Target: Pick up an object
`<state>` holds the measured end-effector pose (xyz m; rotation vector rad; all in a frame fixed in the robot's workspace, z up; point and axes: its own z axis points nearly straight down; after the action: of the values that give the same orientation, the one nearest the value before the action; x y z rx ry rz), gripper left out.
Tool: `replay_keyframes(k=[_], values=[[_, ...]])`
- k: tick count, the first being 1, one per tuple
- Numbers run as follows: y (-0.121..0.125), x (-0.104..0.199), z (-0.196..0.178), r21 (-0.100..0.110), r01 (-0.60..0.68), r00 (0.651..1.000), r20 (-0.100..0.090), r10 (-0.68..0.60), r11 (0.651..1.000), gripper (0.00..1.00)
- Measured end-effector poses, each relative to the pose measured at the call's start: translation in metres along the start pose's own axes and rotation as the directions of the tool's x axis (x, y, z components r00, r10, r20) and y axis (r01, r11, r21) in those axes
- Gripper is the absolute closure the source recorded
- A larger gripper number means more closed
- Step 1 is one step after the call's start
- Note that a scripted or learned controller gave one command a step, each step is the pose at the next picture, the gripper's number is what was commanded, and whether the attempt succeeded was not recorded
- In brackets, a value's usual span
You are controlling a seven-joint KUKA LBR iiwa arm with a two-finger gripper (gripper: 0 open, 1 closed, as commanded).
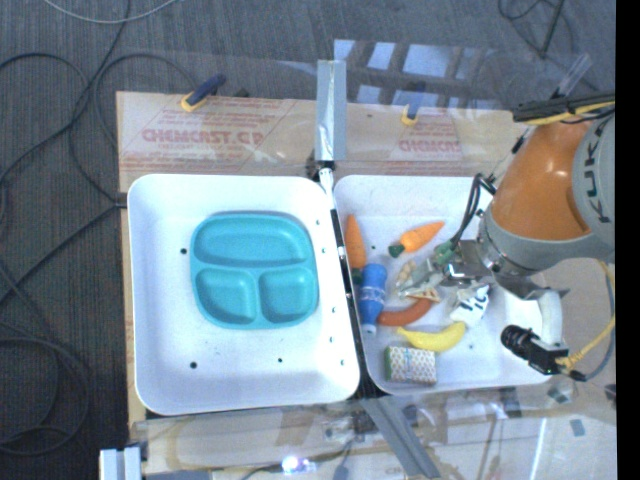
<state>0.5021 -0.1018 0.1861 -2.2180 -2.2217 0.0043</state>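
In the right bin [372, 368] we see a cluster of small objects, and the gripper [452, 273] is down among them at the middle right of the frame. Just beside it lies a crumpled, pale-and-dark packet [420, 280] — we cannot tell whether the gripper touches it, and we cannot tell whether the gripper is spread or closed, since the wrist hides that part. Nothing is visibly held.

Just below the packet lies an orange-red sausage-shaped toy [405, 314], and below that a yellow banana [432, 337], lying crosswise. Near the bin's lower edge sits a small speckled block [411, 365]. To the left of the packet a blue bottle [371, 293] lies lengthwise next to the bin's left wall, with an orange carrot [355, 242] above it along the same wall. A second carrot with a green top [416, 237] lies tilted in the upper middle of the bin.

The arm [545, 198] comes in from the right of the frame, its orange band broad above the grey wrist — a black cylindrical part [527, 347] sticks out below it at lower right.

The left bin [160, 298] holds a turquoise divided tray [256, 268] with three compartments, sitting roughly in its centre. Both bins rest on the surface [160, 128], which shows reddish print in the upper left of the frame.
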Motion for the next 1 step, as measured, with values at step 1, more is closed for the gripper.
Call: replay_keyframes(k=[1], values=[[0.0255, 0.0299, -0.0477, -0.002, 0.229, 0.973, 0.0, -0.229, 0.973, 0.0]])
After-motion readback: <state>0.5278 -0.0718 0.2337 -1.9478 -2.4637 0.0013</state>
